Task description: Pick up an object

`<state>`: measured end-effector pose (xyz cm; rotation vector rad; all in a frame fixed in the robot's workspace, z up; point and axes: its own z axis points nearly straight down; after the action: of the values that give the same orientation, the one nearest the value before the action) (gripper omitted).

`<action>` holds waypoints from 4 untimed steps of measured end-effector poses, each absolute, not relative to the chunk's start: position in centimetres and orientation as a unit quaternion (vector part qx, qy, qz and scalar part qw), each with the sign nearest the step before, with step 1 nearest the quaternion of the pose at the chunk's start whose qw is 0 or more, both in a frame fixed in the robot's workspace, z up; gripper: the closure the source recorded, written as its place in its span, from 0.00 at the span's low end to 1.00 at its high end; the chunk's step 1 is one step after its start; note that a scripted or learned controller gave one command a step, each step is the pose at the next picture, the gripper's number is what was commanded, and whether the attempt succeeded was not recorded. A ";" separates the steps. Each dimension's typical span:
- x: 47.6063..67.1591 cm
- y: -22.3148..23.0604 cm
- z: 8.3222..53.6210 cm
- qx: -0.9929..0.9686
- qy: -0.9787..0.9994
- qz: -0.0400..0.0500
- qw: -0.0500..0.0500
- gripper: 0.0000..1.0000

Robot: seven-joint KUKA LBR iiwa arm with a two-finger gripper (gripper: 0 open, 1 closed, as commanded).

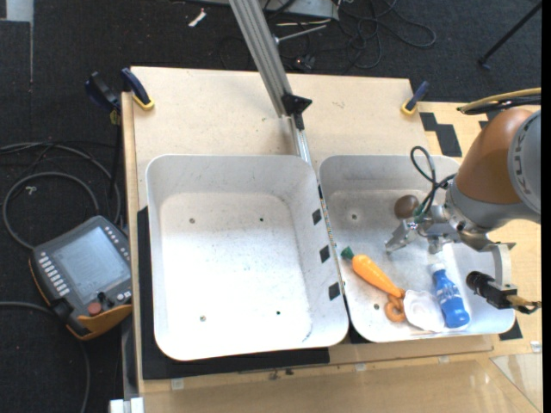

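Note:
The right bin (pixel 370 172) holds an orange carrot toy (pixel 376 274) with a green tip, a small brown ball (pixel 405 205), a blue bottle (pixel 448 297) lying on a white object (pixel 419 310), and a small brown ring (pixel 394 311). My gripper (pixel 416 239) hangs low over the middle of this bin, just below the brown ball and up and to the right of the carrot. It is open, with nothing between its metal fingers (pixel 397 237). The grey and orange arm (pixel 499 175) comes in from the right.
The left bin (pixel 159 231) sits beside the right one. A slanted metal bar (pixel 263 46) runs down to the gap between the bins. A teach pendant (pixel 82 269) lies on the floor at left. Clamps (pixel 138 89) (pixel 415 97) hold the bench's back corners.

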<state>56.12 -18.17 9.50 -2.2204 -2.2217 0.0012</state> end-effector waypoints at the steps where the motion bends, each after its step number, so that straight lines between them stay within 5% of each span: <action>1: 56.2 -18.2 10.6 -0.707 -0.707 -0.001 -0.001 1.00; 4: 55.7 -18.6 23.7 -0.706 -0.708 -0.001 -0.003 1.00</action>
<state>55.74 -18.59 23.75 -2.2230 -2.2284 -0.0036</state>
